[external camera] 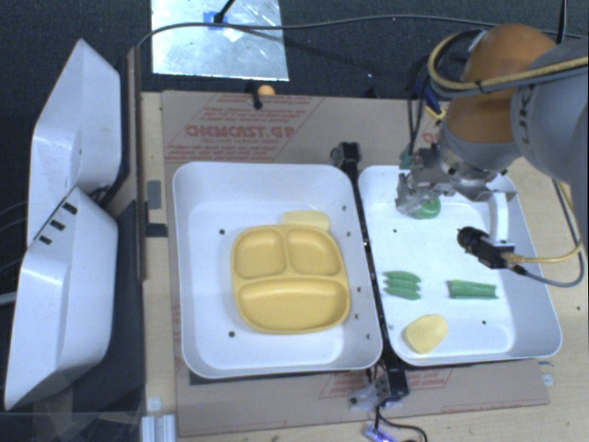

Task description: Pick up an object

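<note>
Beside yellow tray (291, 279), claw (421, 194) over green piece (424, 210), pea pods (402, 284) near

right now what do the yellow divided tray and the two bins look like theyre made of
The yellow divided tray looks like moulded plastic with a smooth, slightly glossy finish: rounded compartment walls, uniform colour, soft highlights. The left bin and right bin also look like white plastic, thin-walled with rounded corners and a faint sheen, though enamelled metal can't be ruled out.
</note>
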